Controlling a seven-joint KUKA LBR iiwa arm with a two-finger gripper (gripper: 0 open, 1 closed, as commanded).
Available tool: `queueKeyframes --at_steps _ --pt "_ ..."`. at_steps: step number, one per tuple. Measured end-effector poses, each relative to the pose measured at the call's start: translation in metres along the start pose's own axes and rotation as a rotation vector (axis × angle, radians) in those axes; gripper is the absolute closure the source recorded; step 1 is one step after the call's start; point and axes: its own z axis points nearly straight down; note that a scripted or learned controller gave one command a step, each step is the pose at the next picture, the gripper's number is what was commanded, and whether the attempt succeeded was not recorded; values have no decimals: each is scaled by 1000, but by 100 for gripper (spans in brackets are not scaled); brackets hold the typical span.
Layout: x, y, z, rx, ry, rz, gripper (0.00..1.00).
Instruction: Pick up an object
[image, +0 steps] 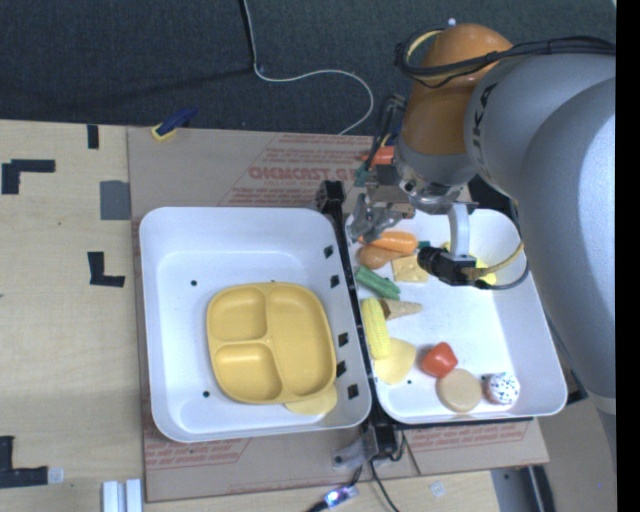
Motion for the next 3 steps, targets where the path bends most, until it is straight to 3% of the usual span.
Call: queueKeyframes --at_steps 1,2,3 --pt "12 3 5 0 -1 3 100" --pt "15 1 -16 -1 0 3 100" --pt "16 -1 5 2 -2 4 100"
